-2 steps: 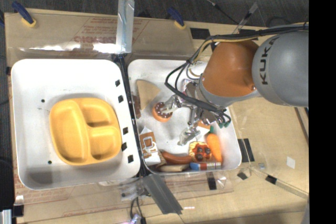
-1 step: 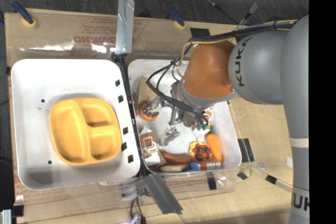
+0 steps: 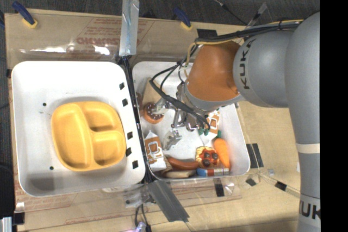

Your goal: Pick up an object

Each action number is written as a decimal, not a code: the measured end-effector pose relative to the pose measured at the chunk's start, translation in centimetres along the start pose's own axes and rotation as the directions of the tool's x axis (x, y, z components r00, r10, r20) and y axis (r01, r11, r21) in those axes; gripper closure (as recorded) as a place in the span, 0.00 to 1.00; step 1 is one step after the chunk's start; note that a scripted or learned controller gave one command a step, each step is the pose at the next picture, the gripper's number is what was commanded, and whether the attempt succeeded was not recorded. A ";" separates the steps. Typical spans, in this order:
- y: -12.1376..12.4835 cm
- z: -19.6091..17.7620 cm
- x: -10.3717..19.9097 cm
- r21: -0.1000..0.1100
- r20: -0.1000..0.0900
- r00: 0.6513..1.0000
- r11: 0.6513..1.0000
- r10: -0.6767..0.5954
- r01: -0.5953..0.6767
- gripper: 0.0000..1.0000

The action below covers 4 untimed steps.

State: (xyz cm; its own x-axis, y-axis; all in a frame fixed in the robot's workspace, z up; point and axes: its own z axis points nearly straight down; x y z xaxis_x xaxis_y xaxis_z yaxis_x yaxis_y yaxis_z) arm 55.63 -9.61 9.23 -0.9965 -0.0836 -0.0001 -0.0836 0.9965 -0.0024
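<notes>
My gripper (image 3: 175,134) hangs low in the right bin (image 3: 242,138), near its middle, under the orange wrist band. A brown sprinkled donut (image 3: 151,112) lies just left of it. A white and orange carton (image 3: 154,150) sits below and to the left. Along the bin's front are a brown sausage (image 3: 182,163), a small food piece with dark spots (image 3: 206,156) and an orange carrot (image 3: 221,152). A second small carton (image 3: 214,122) peeks out to the gripper's right. Nothing shows clearly in the gripper's grasp.
The left bin (image 3: 27,84) holds a yellow divided plate (image 3: 87,134). A marker-like stick (image 3: 213,172) lies at the right bin's front wall. The arm's body covers the right bin's back half. Black clips line the wall between the bins.
</notes>
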 end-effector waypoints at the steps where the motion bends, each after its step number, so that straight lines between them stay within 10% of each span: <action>1: -5.1 -0.1 0.0 0.000 0.004 0.951 0.951 -0.310 0.310 0.00; 2: -9.3 -0.1 5.4 0.001 0.005 0.944 0.944 -0.331 0.331 0.00; 3: -9.1 -1.2 5.1 0.002 0.010 0.941 0.942 -0.337 0.337 1.00; 4: -6.5 -11.0 4.7 0.004 0.007 0.934 0.934 -0.358 0.358 1.00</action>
State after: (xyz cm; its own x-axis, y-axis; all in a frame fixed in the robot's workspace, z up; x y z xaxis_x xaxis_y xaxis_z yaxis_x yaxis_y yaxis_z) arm 51.46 -16.50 20.20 -0.9007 -0.4345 -0.0065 -0.4344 0.9007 -0.0062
